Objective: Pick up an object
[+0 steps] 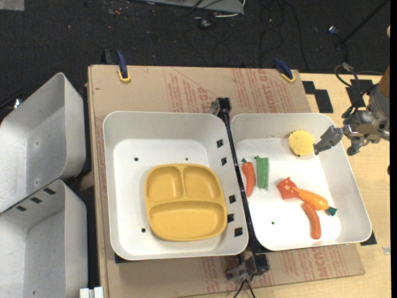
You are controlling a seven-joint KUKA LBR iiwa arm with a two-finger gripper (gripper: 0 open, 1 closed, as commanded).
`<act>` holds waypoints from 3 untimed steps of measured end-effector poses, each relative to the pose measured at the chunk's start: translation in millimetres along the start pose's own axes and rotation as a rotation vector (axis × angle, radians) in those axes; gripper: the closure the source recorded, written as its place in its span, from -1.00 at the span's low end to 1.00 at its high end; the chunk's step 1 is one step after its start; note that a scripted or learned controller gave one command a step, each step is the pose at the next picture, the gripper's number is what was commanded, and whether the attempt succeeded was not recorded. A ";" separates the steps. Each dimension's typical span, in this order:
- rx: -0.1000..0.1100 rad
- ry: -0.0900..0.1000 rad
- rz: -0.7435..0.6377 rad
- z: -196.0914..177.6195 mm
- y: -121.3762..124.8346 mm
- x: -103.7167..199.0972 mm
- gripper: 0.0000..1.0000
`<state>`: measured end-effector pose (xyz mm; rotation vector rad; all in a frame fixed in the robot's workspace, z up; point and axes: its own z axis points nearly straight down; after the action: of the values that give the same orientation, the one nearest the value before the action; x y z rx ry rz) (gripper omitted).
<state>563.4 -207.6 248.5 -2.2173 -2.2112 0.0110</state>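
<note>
- The gripper (343, 140) sits at the right edge of the scene, over the far right rim of the right bin (347, 166); its two dark fingers are spread wide — nothing lies between them.
- One fingertip (325, 143) is just beside the yellow round object (301, 142), which lies in the far part of the right bin.
- Near that bin's left wall lie an orange carrot (248, 177) and a green piece (262, 171), side by side.
- Toward the near right of the same bin: a red piece (286, 187), touching an orange carrot-like piece (312, 198), and an orange-red sausage shape (312, 220).
- The left bin (124, 135) holds a yellow divided tray (185, 202).
</note>
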 end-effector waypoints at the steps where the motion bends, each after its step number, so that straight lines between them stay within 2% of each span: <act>1: -0.012 -0.003 -0.004 -7.3 2.5 0.8 -1.00; 2: -0.007 -0.001 -0.003 46.1 -4.7 8.8 -1.00; 3: -0.007 -0.001 -0.005 103.5 -1.8 18.9 -1.00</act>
<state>560.4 -188.5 145.0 -2.2162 -2.2202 0.0036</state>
